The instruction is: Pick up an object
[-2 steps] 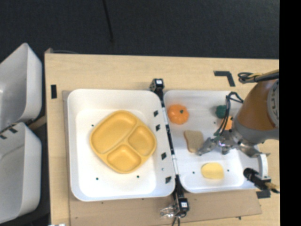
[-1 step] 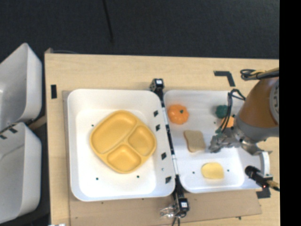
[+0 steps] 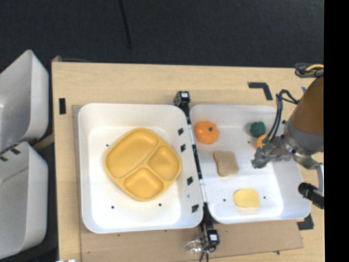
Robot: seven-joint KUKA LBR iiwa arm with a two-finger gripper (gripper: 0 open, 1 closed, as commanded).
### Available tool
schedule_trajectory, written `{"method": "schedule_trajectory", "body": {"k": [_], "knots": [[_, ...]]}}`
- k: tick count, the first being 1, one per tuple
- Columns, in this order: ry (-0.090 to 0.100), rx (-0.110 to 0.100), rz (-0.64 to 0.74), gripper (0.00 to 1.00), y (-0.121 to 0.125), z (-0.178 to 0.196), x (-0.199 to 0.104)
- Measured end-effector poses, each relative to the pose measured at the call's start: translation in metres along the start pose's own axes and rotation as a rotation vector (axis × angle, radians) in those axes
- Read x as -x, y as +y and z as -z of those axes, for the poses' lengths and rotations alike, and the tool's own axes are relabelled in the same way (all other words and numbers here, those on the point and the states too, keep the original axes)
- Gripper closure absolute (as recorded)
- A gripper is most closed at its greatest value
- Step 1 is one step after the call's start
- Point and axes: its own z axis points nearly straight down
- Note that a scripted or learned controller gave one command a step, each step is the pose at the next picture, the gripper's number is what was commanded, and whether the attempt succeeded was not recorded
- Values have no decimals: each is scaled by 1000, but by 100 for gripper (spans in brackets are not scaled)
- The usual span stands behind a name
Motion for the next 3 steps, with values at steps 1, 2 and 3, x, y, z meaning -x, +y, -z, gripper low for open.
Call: {"method": "schedule_trajectory", "body": {"k": [1,2,3], "knots": [[-1,1,2,100,-4,62,3],[1,-1,4,100,-2,83,4],[2,-3,5,100,8,78,-50]]}}
